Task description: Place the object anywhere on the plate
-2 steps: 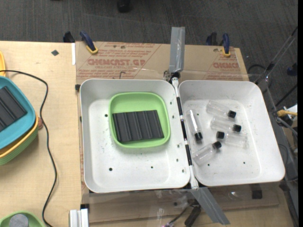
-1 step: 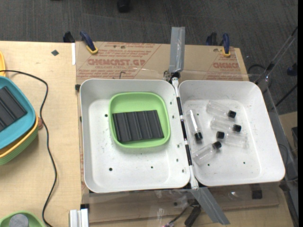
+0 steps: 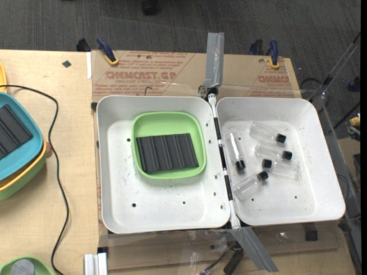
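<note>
A light green square plate (image 3: 168, 125) lies in the left white bin (image 3: 114, 199), toward its far side. A dark ribbed rectangular pad (image 3: 167, 152) rests on the plate's floor. In the right white bin (image 3: 321, 205) lie several clear plastic vials with black caps: one long vial (image 3: 234, 150) near the bin's left wall, one at the far side (image 3: 267, 132), one in the middle (image 3: 274, 151) and one nearer the front (image 3: 251, 183).
Both bins sit on brown cardboard (image 3: 143, 70) held by blue and yellow clamps (image 3: 106, 50). A strip of grey tape (image 3: 214, 62) runs up from the seam between the bins. Stacked teal and green plates (image 3: 17, 145) and a black cable (image 3: 57, 171) lie on the wooden bench at left.
</note>
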